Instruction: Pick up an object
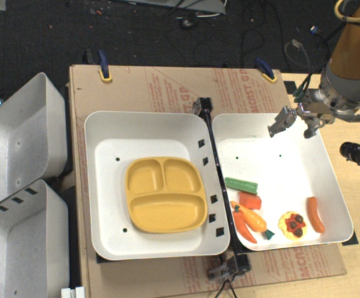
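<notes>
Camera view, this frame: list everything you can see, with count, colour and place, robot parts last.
Bins: two, white, side by side on the bench.
Divided plate: one, yellow, left bin.
Green stick: one, right bin, near the divider.
Carrot-like toys: a small orange-red cluster, right bin, below the green stick.
Pizza toy: one, yellow with red, right bin front.
Sausage toy: one, orange-red, right bin, right side.
Hand: one, grey, open, above right bin's far edge.

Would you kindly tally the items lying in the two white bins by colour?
Yellow: 2, the divided plate and the small pizza
Green: 1, the green stick
Orange or red: 3, the carrot pieces and the sausage
Total: 6
</notes>
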`<state>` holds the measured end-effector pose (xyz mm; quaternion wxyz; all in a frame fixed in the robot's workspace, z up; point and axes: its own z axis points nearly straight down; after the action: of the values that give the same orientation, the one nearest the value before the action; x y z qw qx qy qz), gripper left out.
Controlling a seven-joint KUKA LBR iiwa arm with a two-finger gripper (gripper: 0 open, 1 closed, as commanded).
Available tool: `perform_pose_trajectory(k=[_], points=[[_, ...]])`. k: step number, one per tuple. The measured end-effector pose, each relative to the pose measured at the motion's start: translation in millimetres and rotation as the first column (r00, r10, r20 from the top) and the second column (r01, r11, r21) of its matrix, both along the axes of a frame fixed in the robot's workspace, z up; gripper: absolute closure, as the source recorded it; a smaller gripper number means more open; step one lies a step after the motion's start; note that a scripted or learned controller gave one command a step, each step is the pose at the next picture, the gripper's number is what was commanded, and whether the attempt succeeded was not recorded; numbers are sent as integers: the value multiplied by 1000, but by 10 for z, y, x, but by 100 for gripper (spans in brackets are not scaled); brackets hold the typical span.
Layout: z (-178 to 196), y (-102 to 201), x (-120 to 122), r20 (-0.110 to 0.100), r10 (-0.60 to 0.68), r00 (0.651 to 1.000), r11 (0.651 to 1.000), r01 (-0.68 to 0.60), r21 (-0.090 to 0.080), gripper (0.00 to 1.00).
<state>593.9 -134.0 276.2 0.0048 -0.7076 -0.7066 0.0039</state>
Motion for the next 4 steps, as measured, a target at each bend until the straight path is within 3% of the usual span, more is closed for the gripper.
perform_pose_trajectory(k=[1,4], points=[[72,5,19,12,2,1000,1000,-2,-1,0],[-1534,121,-53,8,1,1000,1000,-1,0,0]])
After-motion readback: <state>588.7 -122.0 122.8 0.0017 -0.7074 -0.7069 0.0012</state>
